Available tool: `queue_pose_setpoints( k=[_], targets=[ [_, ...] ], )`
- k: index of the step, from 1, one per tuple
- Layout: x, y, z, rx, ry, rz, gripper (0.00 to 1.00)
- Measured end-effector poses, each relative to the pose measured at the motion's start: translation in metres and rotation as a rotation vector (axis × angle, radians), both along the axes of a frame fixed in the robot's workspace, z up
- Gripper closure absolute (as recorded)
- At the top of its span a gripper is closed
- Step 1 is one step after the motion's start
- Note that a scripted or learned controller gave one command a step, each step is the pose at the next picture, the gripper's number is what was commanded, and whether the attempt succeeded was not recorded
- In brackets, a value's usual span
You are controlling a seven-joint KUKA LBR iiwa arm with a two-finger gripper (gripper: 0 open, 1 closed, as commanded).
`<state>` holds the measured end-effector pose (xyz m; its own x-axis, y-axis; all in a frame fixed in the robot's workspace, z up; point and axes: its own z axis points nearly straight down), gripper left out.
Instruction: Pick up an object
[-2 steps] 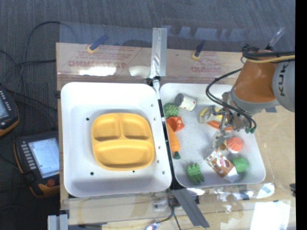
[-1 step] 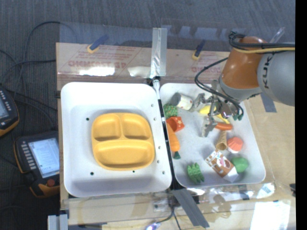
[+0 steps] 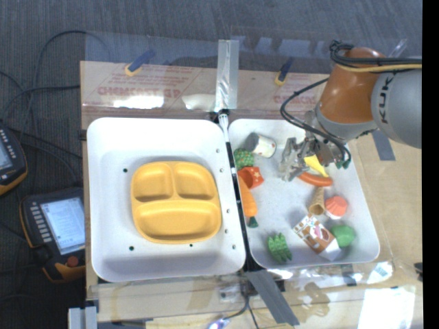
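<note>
Gripper [image 3: 296, 164] beside sausage [image 3: 315, 179], yellow piece [image 3: 315, 164]; grasp unclear.

Grey arm [image 3: 384, 101] reaching from right, gripper [image 3: 295, 162] pointing down

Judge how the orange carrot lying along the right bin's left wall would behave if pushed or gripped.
The carrot looks like a rigid plastic toy, so probably stiff and light. Its tapered, rounded shape may roll or slip from a pinch. Lying against the bin wall, it likely leaves little finger room.
</note>
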<state>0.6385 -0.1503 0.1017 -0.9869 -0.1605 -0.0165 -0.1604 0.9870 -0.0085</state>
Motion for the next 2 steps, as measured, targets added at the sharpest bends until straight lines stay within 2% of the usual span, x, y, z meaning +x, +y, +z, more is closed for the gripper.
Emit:
queue_pose_setpoints(
  k=[1, 2],
  targets=[
    [0.000, 0.000, 0.000, 0.000, 0.000, 0.000, 0.00],
    [0.011, 0.020, -0.012, 0.003, 0.007, 0.002, 0.00]
  ],
)
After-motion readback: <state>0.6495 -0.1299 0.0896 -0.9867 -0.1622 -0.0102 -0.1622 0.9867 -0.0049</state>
